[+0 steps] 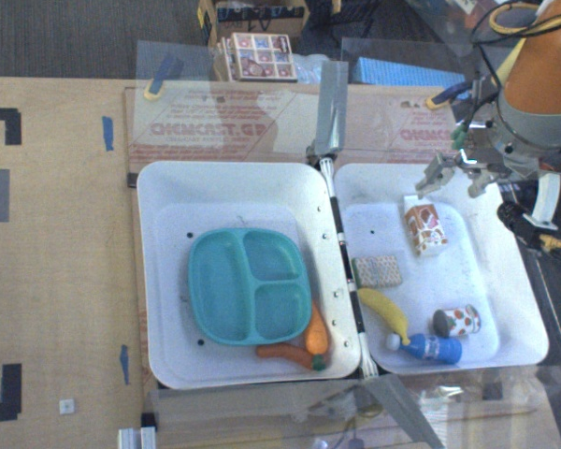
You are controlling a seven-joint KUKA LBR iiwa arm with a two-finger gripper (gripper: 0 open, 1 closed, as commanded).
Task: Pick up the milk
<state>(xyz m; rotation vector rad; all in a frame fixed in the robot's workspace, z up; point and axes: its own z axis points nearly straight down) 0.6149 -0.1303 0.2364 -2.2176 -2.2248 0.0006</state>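
- so the milk (424, 227) is a small white-and-orange carton lying in the upper middle of the right bin (505, 279); it's tipped over on the bin floor, its long side running up and down the view, nothing touching it
- my gripper (456, 178) hangs just above and a bit to the right of the carton, over the bin's back part; both fingers are spread wide apart with nothing between them; one fingertip (428, 182) sits near the carton's top end but apart from it as far as I can see
- above the fingers there's my grey wrist and the orange band (542, 59), coming in from the right edge
- below the milk and to its left lies a speckled sponge-like block (379, 270), close to the bin's left wall
- further down, a banana (385, 312) lies at a slant; its lower end is just beside a blue bottle (431, 348) lying on its side
- a small can (457, 321) with red spots lies just above the bottle, near the front right
- the left bin (168, 204) holds a teal divided plate (248, 286); an orange fruit-looking thing (317, 330) and a carrot (285, 353) sit tight against its lower right edge
- behind the bins sits a cardboard box (252, 7) with a patterned box (259, 56) in front of it
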